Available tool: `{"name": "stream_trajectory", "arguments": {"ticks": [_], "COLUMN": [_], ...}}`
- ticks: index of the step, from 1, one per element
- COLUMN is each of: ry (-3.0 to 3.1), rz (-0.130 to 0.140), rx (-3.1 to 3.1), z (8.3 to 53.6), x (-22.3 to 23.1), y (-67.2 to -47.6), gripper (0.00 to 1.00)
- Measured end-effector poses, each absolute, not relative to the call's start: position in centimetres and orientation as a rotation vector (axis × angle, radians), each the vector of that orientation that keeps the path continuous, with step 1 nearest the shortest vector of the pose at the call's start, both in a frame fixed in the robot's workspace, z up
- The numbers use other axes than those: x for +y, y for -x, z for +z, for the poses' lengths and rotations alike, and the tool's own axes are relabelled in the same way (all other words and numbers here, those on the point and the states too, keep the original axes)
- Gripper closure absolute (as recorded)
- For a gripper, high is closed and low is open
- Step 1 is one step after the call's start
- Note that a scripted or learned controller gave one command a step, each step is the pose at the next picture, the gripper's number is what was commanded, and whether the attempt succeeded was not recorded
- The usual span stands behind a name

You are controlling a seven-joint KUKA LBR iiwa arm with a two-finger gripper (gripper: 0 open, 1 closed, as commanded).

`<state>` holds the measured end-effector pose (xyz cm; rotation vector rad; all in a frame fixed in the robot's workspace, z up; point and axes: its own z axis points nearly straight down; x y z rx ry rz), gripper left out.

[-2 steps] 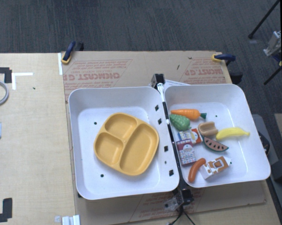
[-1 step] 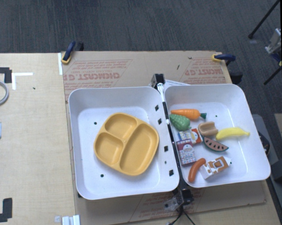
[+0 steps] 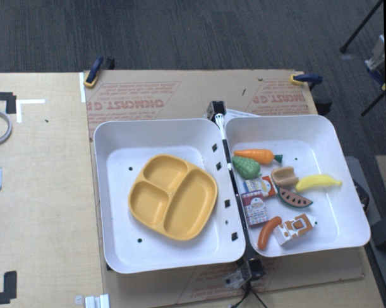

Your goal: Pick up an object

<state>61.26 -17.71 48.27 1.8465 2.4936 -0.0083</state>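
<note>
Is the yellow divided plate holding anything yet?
Empty: the yellow divided plate shows three bare compartments; toy foods lie in the right bin.

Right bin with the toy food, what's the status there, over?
Small toy foods piled in right white bin. Yellow plastic banana lies apart, easiest pick. Yellow divided plate in left bin.

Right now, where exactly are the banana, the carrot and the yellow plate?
banana (image 3: 318, 183), camera view, middle of its yellow body.
carrot (image 3: 255, 155), camera view, middle of its orange part.
yellow plate (image 3: 173, 196), camera view, the ridge between its compartments.
</note>
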Motion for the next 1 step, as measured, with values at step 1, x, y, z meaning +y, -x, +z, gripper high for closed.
{"name": "stream_trajectory", "arguments": {"ticks": [1], "ry": [-1.843], "rz": [-0.009], "rx": [2.494], "z": [49.15], "x": [-17.7], "y": [-61.37], "gripper": [1.0]}}
